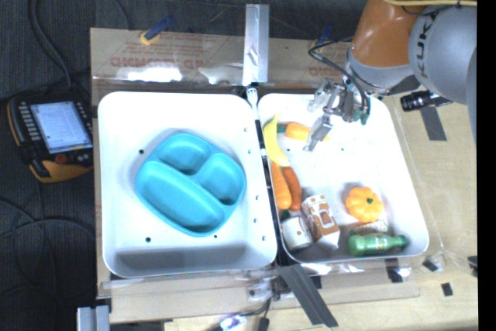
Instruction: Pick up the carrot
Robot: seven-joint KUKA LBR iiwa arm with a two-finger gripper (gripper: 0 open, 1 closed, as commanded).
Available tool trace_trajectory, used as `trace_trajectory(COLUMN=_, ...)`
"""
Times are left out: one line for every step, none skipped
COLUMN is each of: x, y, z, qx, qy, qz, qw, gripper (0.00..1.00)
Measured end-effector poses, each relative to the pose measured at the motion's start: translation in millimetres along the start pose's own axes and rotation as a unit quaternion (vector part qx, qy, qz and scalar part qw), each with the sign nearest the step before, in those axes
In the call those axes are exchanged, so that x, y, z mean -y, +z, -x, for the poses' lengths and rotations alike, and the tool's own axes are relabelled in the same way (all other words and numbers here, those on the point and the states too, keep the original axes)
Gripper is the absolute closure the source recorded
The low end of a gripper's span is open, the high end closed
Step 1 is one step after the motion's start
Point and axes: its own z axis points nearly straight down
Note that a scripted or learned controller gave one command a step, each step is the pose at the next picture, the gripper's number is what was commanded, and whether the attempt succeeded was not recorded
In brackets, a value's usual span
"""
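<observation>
The carrot (287, 188) lies in the right bin (408, 167), hard against its left wall in the middle of the frame — two orange lengths side by side, running down and slightly right. Just above it sits a banana (271, 142), also along the left wall, and beside that, further up, a small yellow-orange piece (296, 131) that may be a lemon. Below the carrot stand a small carton (319, 216) and a white cup or can (295, 232), touching or nearly so; a little pumpkin (363, 203) and a green bottle (377, 244) occupy the lower right of the same bin. The left bin (124, 244) holds a blue divided tray (191, 181).

The gripper (328, 118) hangs over the upper part of the right bin, up and to the right of the carrot and well apart from it. Its fingers look parted with nothing between them, one pale finger (318, 132) slanting down toward the yellow piece.

By my reading this is the approach step — nothing is grasped and the carrot is untouched. The next move calls for travel down and left in the frame until the gripper is over the carrot's middle, then a turn of the wrist so the fingers straddle its narrow width, not its length. The bin wall on one side and the carton below leave little room, so a finger could catch on the wall or nudge the banana.
</observation>
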Motion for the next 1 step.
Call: trace_trajectory(x=19.2, y=59.8, z=4.0, qx=-0.001, qy=-0.028, qz=0.000, qw=0.9996, gripper=0.00)
